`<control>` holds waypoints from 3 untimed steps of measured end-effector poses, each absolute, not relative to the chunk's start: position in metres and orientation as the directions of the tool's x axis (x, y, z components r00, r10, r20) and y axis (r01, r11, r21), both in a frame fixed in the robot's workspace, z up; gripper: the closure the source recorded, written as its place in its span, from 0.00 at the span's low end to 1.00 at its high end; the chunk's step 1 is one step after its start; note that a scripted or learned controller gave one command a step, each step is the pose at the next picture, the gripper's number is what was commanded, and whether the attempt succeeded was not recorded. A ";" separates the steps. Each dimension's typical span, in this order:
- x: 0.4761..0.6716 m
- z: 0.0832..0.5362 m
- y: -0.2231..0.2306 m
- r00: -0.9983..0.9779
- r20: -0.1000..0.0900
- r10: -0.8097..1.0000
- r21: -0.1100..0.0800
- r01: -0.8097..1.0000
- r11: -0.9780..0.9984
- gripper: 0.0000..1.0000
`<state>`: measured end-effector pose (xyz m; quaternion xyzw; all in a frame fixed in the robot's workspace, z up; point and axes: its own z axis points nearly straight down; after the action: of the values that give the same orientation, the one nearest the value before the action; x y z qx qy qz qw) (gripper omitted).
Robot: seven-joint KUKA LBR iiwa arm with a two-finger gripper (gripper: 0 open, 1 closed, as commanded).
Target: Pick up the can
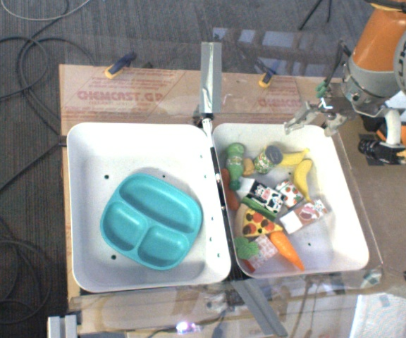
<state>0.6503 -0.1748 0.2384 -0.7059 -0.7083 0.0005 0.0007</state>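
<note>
Nothing grabbed yet: gripper (pixel 314 117) hangs spread wide and empty just up-right of the can (pixel 266 159).

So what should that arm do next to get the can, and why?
Probably swing left and down a little. The gripper hangs over the back rim of the right white bin, while the small can with a grey lid lies inside among toy food, beside the yellow banana. It likely needs to be above the can before descending.
</note>
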 end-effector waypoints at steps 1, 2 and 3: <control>0.668 0.129 -0.153 0.010 -0.003 1.000 -0.003 1.000 -0.010 0.00; 0.671 0.088 -0.151 0.087 -0.002 0.996 0.005 0.996 -0.087 0.00; 0.671 0.099 -0.152 0.085 -0.007 0.996 0.007 0.996 -0.085 1.00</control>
<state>0.6715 -0.1517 0.0989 -0.7366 -0.6763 0.0001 -0.0049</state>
